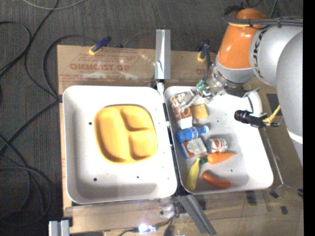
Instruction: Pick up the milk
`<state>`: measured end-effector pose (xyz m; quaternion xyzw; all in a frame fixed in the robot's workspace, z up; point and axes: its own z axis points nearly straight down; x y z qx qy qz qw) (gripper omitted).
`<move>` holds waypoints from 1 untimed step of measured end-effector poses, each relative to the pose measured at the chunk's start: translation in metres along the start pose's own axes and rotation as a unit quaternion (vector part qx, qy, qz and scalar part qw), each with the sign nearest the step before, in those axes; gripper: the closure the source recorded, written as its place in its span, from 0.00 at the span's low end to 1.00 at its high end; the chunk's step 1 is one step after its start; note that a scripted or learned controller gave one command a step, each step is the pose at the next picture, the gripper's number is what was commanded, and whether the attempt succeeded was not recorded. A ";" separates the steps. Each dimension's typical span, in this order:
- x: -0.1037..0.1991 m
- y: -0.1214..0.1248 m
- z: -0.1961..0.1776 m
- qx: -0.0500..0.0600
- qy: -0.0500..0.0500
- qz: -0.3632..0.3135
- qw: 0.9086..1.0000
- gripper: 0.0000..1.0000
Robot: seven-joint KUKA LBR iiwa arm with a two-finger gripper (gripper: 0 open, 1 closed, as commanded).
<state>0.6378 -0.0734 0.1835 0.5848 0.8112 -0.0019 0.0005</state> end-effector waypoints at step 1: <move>-0.019 -0.020 0.088 -0.003 0.001 0.013 1.000 0.00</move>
